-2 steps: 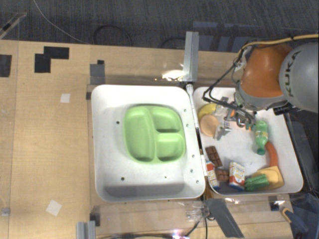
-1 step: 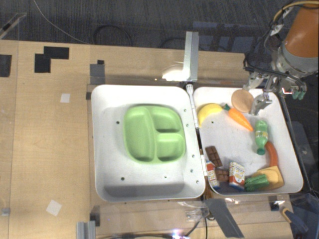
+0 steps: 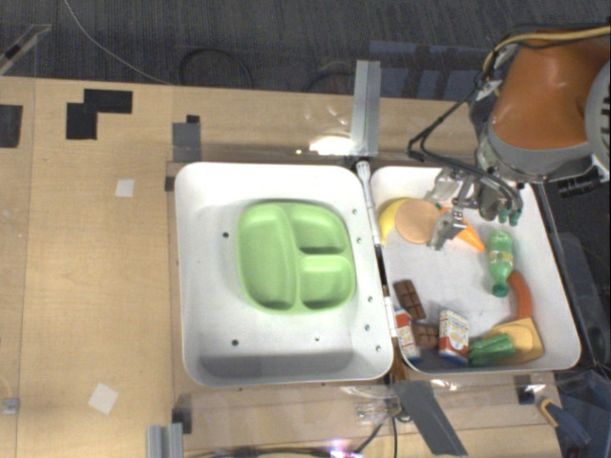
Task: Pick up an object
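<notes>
We cannot tell the gripper (image 3: 456, 219) state above the orange carrot (image 3: 470, 239); crowding against the green bottle (image 3: 499, 261) risks a misgrasp.

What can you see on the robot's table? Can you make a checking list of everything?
Surface: pale wooden bench bearing two white bins side by side.
Job's things: right bin holds a green bottle, an orange carrot-like piece, a chocolate bar, a small carton, a tan disc on something yellow, plus other toy food.
Clutter: left bin holds a green divided plate.
Grippers: gripper low over the right bin, beside the tan disc.
Cables: black cable by the arm; thin wire on the floor.
Surroundings: dark carpet.
</notes>
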`<state>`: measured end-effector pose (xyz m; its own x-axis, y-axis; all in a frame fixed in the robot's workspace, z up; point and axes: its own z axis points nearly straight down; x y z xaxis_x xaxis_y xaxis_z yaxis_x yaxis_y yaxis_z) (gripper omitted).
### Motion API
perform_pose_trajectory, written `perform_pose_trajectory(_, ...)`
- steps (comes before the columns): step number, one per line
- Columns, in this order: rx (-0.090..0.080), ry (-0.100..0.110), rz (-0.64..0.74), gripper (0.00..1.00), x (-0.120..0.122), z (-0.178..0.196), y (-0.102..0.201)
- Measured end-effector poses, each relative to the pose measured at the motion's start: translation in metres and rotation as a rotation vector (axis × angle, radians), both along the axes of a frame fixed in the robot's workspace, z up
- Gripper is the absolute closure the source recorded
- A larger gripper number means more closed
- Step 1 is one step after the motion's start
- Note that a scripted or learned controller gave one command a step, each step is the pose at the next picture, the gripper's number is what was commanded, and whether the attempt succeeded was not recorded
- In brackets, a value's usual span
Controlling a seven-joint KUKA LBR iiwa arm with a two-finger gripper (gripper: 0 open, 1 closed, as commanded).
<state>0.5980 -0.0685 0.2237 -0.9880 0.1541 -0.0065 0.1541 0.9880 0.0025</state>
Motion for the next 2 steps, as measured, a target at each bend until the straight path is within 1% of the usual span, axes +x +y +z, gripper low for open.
perform_pose_trajectory(1, 0.0, -0.007, 0.07, 1.0, 0.058, 0.031, 0.059)
perform_pose_trajectory(2, -0.005, -0.006, 0.364, 1.0, 0.058, 0.056, 0.028)
